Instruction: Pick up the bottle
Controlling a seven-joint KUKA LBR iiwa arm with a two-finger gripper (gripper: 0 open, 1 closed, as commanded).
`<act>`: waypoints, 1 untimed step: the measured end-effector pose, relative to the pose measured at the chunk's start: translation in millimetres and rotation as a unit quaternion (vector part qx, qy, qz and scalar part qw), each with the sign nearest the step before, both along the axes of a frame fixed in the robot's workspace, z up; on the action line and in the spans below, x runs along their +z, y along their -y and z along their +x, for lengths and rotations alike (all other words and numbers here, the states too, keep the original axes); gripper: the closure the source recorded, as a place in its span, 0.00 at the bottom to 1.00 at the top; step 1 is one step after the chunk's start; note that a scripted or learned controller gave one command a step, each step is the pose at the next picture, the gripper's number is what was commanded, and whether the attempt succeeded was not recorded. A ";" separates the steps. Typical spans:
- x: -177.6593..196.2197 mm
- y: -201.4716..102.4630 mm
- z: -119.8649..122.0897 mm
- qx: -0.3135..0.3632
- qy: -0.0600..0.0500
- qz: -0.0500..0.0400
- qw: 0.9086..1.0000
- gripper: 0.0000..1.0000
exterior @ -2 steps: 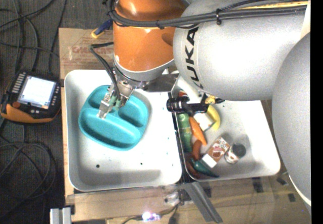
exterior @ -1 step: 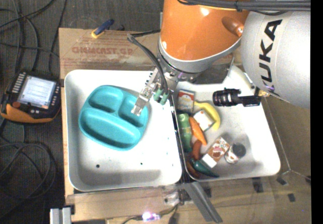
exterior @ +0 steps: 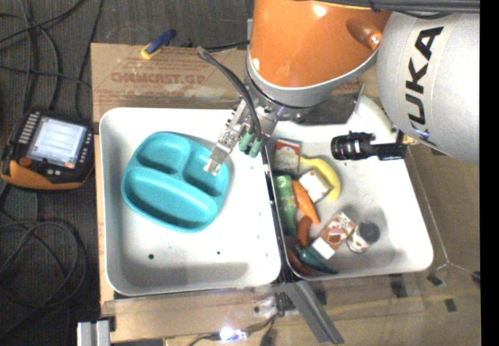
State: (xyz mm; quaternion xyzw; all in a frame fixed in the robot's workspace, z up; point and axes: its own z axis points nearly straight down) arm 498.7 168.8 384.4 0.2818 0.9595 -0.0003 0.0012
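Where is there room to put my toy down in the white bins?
Left bin: bare floor along the near edge, below the teal tray. Right bin: some bare floor at its right side; its left side is crowded with the toy-food pile.

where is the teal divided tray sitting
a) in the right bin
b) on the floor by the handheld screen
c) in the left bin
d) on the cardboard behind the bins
c: the teal tray lies flat inside the left bin, while the right bin holds the pile of small items.
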 end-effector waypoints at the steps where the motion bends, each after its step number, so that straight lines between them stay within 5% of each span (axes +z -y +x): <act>1: 9.3 -0.2 0.9 0.000 0.001 0.000 1.000 1.00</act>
